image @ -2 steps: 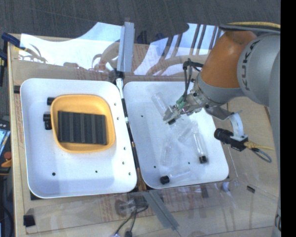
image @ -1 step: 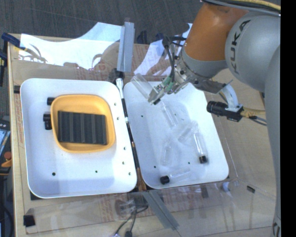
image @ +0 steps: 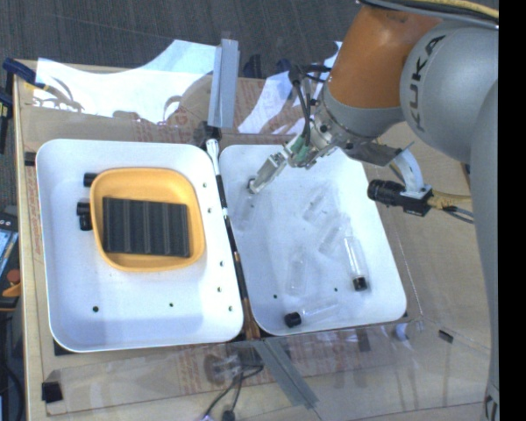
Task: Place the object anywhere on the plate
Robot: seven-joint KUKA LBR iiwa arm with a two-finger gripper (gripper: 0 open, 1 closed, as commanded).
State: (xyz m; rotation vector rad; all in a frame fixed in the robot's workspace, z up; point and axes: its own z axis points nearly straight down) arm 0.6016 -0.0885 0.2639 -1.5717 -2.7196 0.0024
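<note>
On the bench (image: 351,384), two white bins are set side by side. In the left bin (image: 61,305) a yellow plate (image: 145,185) is seen, with a dark ribbed insert (image: 146,226) lying on it; nothing else is seen on the plate, so the placing is judged not yet done. In the right bin (image: 381,301) several clear tubes are scattered: one with a black cap (image: 354,262) near the right wall, another (image: 295,274) near the middle, and a loose black cap (image: 292,319) by the front wall. Any of these may be the object; which one cannot be told. Above the bin's back part the gripper (image: 261,181) is held low at a slant, well apart from the plate. Whether it is open or closed, or grips anything, cannot be told. Grasp, carry and release are judged still to be left.
</note>
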